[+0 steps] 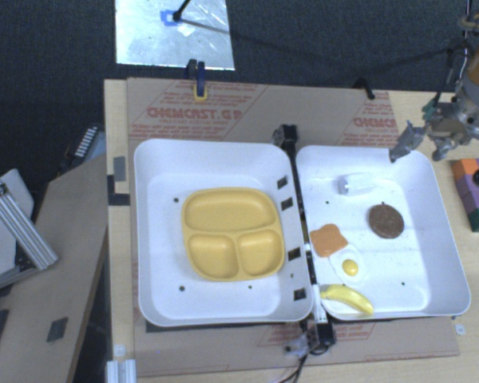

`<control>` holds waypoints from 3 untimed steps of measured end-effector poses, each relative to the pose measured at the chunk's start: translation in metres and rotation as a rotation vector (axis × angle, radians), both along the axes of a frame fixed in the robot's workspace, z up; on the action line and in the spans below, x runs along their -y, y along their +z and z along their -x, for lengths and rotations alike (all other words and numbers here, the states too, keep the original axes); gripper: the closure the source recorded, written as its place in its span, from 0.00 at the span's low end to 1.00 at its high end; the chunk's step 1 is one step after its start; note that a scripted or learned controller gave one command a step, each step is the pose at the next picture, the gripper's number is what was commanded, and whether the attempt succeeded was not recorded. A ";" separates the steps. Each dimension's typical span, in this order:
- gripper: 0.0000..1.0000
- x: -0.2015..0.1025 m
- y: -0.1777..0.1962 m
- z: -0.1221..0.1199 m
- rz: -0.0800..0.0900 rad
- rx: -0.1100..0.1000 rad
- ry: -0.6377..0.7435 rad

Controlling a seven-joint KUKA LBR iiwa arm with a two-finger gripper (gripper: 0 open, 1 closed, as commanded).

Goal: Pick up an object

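Right bin [431, 214]: round brown patty [385, 220], flat, dark, lying loose.

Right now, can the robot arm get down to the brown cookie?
Probably yes. The gripper hangs above the right bin's far corner, and the brown cookie lies alone with nothing on top.

We are seeing two bins [215, 154] of smooth white plastic with a soft sheen. The yellow tray [227, 234] is looking like matt plastic. The board [247, 106] under the bins is looking like printed brown cardboard. The egg [350, 267], banana [347, 299] and patty [385, 220] are looking like plastic toys, the egg glossy, the patty dull.
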State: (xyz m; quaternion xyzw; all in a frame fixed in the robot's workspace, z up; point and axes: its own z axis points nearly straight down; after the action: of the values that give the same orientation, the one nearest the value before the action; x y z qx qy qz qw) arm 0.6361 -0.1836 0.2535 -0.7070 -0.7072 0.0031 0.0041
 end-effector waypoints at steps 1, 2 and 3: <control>0.00 -0.001 0.008 -0.002 0.002 0.012 0.003; 0.00 -0.001 -0.033 -0.004 0.002 0.010 0.002; 0.00 -0.007 -0.075 -0.004 0.002 0.010 0.005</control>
State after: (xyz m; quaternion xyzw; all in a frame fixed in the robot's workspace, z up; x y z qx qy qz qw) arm 0.6405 -0.1770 0.1784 -0.7054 -0.7088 0.0001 -0.0001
